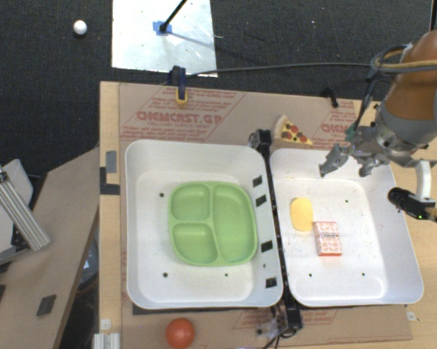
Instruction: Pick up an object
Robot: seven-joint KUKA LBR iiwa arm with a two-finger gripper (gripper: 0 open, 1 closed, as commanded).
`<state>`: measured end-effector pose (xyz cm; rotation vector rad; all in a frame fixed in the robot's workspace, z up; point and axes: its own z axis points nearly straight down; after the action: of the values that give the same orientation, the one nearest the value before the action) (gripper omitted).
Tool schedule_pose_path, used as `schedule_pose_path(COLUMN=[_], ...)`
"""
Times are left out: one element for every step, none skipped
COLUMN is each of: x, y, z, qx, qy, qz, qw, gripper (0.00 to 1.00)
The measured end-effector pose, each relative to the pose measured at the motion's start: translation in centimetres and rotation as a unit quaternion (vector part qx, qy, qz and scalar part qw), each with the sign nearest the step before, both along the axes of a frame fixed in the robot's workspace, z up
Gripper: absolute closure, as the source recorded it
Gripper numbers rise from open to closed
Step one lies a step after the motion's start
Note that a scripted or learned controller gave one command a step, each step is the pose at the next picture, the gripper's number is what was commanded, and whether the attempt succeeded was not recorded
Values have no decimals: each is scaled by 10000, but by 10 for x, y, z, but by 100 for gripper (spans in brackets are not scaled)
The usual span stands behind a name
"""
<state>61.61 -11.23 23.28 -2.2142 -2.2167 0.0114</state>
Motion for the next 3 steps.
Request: schedule_pose_path(x=[2, 2, 1], y=[0, 1, -1], z=[8, -55, -118], qx=[-6, -2, -2], qy=[-63, -43, -41], qz=[10, -1, -3], qw=[10000, 10000, 10000], gripper=[0, 0, 0])
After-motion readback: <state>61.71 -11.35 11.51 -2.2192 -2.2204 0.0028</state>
